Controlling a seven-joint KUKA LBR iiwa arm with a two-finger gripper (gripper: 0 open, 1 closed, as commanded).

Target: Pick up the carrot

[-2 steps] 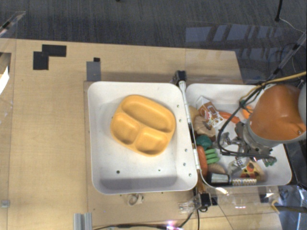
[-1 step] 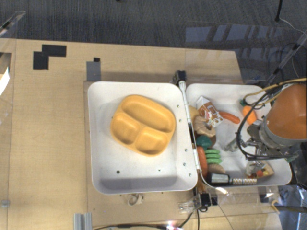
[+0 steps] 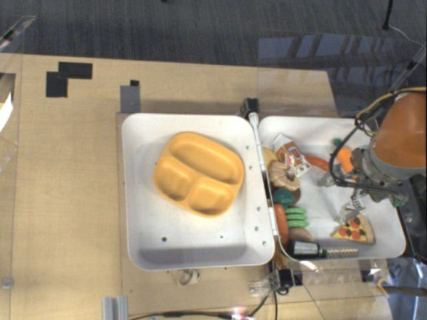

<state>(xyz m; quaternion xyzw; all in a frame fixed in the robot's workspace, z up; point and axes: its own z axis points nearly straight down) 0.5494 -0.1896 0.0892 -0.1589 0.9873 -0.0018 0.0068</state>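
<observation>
the gripper (image 3: pixel 352 209) is hanging low over the right bin (image 3: pixel 393 249) just above the pizza slice (image 3: pixel 353 231), its fingers too blurred to tell their state, while the carrot (image 3: pixel 317 162) is lying near the bin's far side beside a small carton (image 3: pixel 291 157).

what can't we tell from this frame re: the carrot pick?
- Carrot: partly covered by the arm in the camera view; its full length is hidden.
- Gripper: too small to read, above the pizza slice.
- Toys along the right bin's left wall: piled and overlapping.
</observation>
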